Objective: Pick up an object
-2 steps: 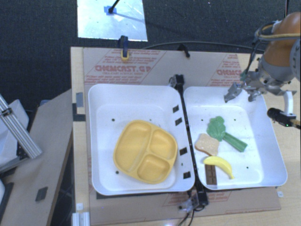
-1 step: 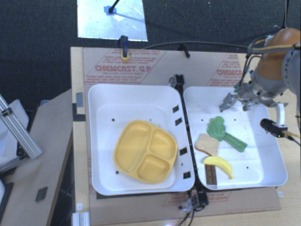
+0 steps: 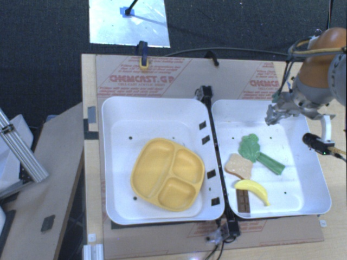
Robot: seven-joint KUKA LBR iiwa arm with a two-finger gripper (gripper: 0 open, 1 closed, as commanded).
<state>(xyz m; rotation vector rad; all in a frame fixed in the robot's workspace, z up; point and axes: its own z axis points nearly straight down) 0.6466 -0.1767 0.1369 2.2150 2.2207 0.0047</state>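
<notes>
In the right bin (image 3: pixel 309 199) lie a green broccoli toy (image 3: pixel 255 149), a tan slice of bread (image 3: pixel 239 167), a yellow banana (image 3: pixel 252 190) and a small brown bar (image 3: pixel 243 200). My gripper (image 3: pixel 272 114) hangs over the bin's far right part, above and to the right of the broccoli, well apart from it. Nothing shows between its fingers. A yellow divided plate (image 3: pixel 167 173) lies in the left bin (image 3: pixel 116 145).
A black divider with clips (image 3: pixel 212 145) runs between the two bins. The bins rest on a cardboard sheet (image 3: pixel 162 75). A metal plate (image 3: pixel 129 15) lies at the back left, and a grey rail (image 3: pixel 21 150) sits at the left edge.
</notes>
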